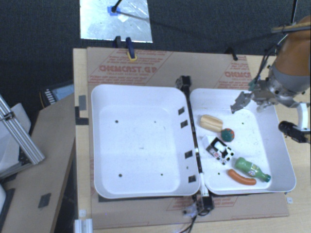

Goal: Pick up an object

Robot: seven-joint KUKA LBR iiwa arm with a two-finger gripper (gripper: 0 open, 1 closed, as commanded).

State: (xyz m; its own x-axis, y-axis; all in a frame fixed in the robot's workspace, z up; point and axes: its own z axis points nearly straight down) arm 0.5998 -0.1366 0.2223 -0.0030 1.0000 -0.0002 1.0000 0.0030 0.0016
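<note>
bins stand side by side on the bench, and i go from left to right. left bin (141, 144) has a bare white floor. right bin (272, 144) holds all the things, and they lie in its near and middle part. first comes a tan bread roll (212, 123), lying on its side close to the divider. just beside it to the right is a small green ball with red (227, 134). nearer to the camera is a black and white toy (219, 150), then a green bottle (252, 169) lying flat, and an orange sausage (242, 178) just in front of the bottle, almost touching it.

gripper (249, 101) hangs over the far part of the right bin, apart from all the things, and its fingers look spread apart with nothing between them.

i think the bread roll is the best target: it seems light and a little soft, with free space around it, so the fingers can close across its short width. the bottle looks smooth and may slip or roll. the ball is small and can roll away. the sausage lies too near the bottle for a clean grip.
</note>
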